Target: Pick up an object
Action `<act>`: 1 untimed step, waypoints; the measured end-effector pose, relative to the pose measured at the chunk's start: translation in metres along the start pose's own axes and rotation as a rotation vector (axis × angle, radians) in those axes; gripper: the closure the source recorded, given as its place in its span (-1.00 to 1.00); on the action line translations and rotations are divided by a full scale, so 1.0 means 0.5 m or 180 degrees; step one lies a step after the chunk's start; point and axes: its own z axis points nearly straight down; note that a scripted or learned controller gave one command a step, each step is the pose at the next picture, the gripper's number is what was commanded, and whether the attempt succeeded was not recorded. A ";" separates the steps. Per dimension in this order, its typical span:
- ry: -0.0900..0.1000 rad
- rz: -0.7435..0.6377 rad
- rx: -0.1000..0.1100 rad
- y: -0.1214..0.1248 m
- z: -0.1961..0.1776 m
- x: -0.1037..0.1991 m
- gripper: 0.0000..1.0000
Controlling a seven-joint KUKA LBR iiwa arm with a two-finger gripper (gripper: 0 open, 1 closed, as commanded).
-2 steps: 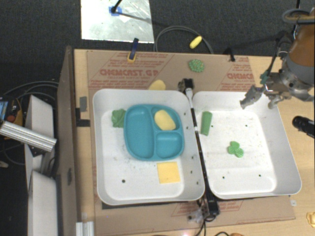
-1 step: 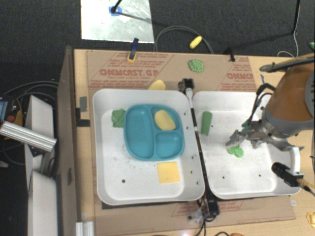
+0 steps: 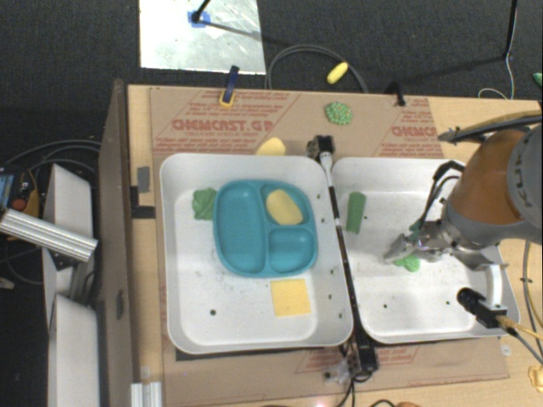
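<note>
Hovering gripper (image 3: 405,253) over small green object (image 3: 411,264), finger state unclear; green block (image 3: 355,212) lying up-left, blue tray (image 3: 246,236) beyond divider.

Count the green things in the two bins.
3. A leafy piece in the left bin, beside the blue tray. A green block in the right bin near the divider. A small piece at the pincer. The arm may hide more.

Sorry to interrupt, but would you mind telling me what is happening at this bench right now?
The grey arm reaches into the right bin, its claw low over a small green object. A green block lies near the divider. The left bin holds a blue tray with a yellow piece, plus a yellow square.
</note>
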 end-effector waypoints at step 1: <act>-0.0002 0.0006 0.0001 -0.030 -0.007 -0.071 -1.00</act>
